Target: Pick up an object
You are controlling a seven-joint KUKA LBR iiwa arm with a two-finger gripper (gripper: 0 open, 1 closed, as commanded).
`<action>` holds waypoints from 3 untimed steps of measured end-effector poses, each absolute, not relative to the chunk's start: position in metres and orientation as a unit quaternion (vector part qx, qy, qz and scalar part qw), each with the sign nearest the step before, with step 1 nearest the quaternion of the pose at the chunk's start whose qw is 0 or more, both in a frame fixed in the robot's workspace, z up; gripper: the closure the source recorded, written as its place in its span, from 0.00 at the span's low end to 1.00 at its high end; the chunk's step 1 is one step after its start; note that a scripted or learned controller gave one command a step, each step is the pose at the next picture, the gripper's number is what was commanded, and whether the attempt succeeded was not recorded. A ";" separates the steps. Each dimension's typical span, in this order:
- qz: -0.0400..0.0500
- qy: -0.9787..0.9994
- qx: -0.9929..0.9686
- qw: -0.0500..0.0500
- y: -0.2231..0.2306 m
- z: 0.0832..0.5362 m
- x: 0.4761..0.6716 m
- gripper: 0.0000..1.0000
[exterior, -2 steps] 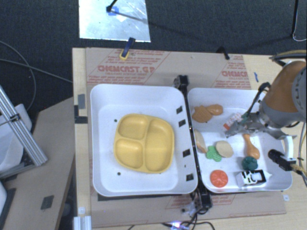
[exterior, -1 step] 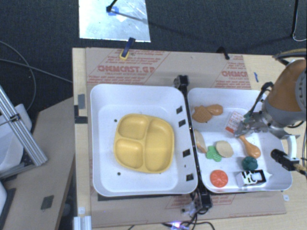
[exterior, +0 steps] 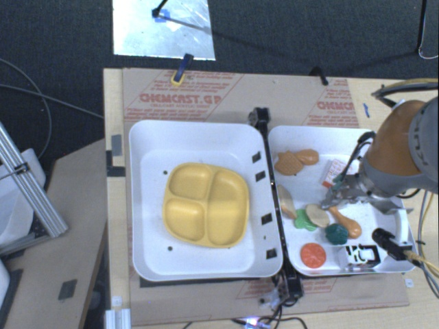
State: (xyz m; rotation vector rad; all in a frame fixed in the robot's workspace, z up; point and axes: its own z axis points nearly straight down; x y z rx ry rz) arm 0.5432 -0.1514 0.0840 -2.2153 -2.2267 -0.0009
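Dark carpet around a cardboard-topped surface bearing two white bins. Gripper low in the right bin; open or closed, cannot tell. Just below it, an orange drumstick toy: likely light, stiff, slippery plastic; best pinched across the narrow shaft.

bright, even overhead light; the white bins nearly wash out, a foil sheet glares, shadows stay soft, and the whole view is slightly grainy.
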 end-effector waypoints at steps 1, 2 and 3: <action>-0.002 -0.709 -0.705 -0.003 -0.132 0.170 0.510 1.00; -0.001 -0.710 -0.704 0.001 -0.080 0.156 0.521 1.00; -0.006 -0.710 -0.704 -0.006 -0.058 0.288 0.509 1.00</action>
